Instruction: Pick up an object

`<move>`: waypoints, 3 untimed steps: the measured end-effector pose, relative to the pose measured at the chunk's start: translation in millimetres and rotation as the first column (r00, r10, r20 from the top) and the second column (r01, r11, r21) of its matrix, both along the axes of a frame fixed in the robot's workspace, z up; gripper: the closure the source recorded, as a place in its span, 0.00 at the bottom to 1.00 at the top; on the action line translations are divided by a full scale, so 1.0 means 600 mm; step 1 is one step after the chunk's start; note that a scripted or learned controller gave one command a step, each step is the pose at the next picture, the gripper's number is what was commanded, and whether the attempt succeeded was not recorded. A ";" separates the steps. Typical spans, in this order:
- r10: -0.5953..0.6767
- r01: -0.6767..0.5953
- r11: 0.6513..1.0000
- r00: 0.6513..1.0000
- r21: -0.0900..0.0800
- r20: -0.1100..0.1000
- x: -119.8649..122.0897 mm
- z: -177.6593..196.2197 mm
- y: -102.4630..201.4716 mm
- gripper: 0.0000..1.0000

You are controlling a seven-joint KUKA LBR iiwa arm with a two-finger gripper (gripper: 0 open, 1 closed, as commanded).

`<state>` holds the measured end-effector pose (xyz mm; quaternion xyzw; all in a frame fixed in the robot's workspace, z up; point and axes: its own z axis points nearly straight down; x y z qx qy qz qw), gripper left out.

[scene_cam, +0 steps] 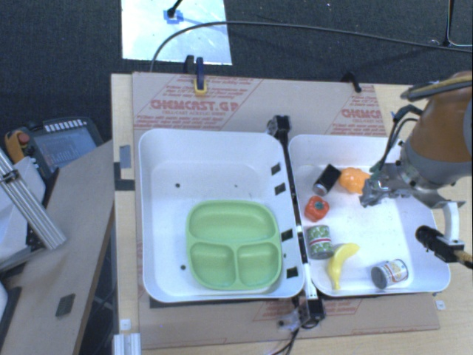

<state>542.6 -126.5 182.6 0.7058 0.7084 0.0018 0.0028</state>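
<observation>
The right bin (425, 268) holds six loose things, one of each. A black cylinder (326, 177) lies near the bin's upper left, its long axis tilted from upper right down to lower left, and just beside its right end sits an orange fruit (354, 180), roundish, with no clear long axis. Below the cylinder is a small red tomato-like piece (316, 208) with a green top, and under that a short can with a green label (319, 241) stands against the divider between the bins. A yellow banana (340, 262) lies beside that can, its long axis running from upper right to lower left, the tip pointing toward the bin's near edge. A silver can (389, 273) lies on its side to the banana's right, its round end facing lower left. The gripper (375, 192) hangs just right of the orange fruit, close to it and perhaps touching; the picture is too coarse here to tell how its tips stand or whether anything is between them. The arm (443, 135) above it covers the bin's upper right corner. The left bin (159, 220) holds one green three-compartment plate (234, 244). Both bins rest on the counter (244, 98).
</observation>
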 end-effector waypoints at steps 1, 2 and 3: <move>0.001 -0.001 1.000 1.000 0.000 0.001 0.019 0.082 -0.001 1.00; 0.004 -0.004 1.000 1.000 0.002 -0.005 0.024 0.077 0.072 1.00; 0.005 -0.005 1.000 1.000 0.004 -0.006 0.011 0.063 0.160 1.00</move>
